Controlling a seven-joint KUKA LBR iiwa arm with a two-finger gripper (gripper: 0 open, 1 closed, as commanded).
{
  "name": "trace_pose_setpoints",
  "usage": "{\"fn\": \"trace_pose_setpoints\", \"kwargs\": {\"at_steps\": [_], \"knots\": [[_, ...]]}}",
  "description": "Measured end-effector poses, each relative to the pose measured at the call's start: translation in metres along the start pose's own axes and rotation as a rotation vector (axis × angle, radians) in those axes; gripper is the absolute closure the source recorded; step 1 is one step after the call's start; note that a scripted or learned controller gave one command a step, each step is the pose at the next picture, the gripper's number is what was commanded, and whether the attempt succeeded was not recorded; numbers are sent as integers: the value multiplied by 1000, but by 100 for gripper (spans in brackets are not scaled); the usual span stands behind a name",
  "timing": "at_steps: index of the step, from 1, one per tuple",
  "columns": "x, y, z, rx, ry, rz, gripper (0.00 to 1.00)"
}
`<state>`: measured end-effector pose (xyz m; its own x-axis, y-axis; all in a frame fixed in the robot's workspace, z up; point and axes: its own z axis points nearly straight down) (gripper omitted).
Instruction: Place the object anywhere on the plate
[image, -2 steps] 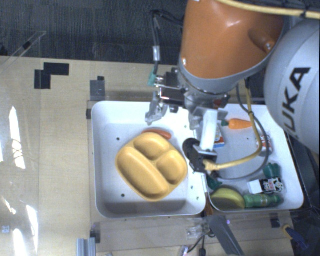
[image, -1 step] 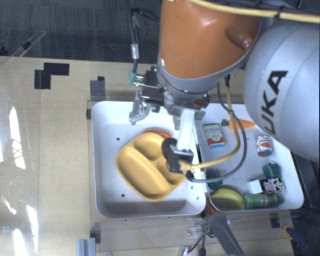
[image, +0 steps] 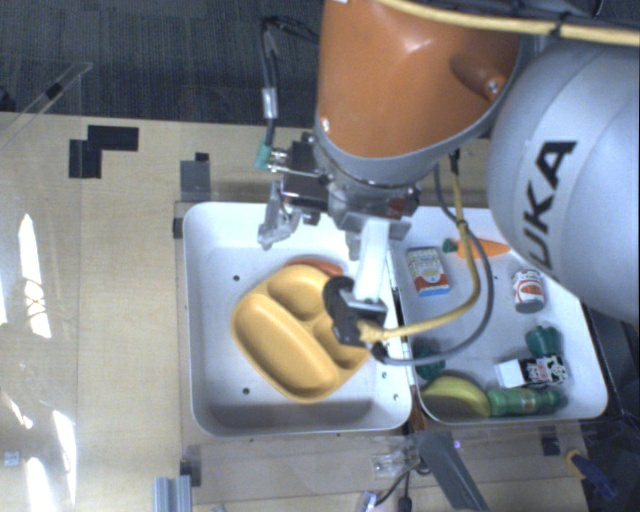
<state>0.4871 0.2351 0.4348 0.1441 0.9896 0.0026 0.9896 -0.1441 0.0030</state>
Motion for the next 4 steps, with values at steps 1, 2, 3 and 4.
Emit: {"fn": "trace_pose_setpoints", "kwargs": {"at_steps": [1,2,3,4], "knots": [[0,0,0,0,0,0,0],[0,0,0,0,0,0,0],[0,0,0,0,0,0,0],[0,0,0,0,0,0,0]]}}
